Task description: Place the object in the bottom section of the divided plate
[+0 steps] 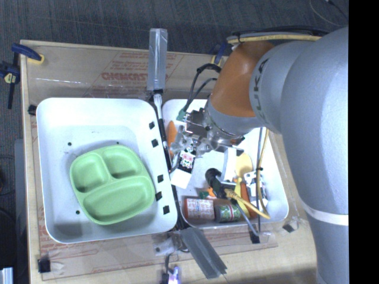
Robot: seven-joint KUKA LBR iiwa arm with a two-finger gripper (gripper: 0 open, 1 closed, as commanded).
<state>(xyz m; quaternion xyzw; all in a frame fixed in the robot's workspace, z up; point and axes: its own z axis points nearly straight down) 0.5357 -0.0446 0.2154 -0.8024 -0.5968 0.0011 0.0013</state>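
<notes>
A light green divided plate point(112, 184) lies in the left bin point(53, 117), with two small sections at the top and one large section at the bottom. All three sections hold nothing. My gripper point(188, 148) hangs low over the left side of the right bin point(278, 203), near the wall between the bins. A small black and white object point(186, 160) sits just under its tip; whether it is held I cannot tell. The arm's grey body and orange band point(237, 81) cover the upper part of the right bin.
The right bin holds a clutter: a brown bottle point(213, 208) lying along the front, a black piece point(213, 176), yellow and orange items point(244, 176), and a white card point(180, 178). An orange item point(171, 132) lies by the divider wall.
</notes>
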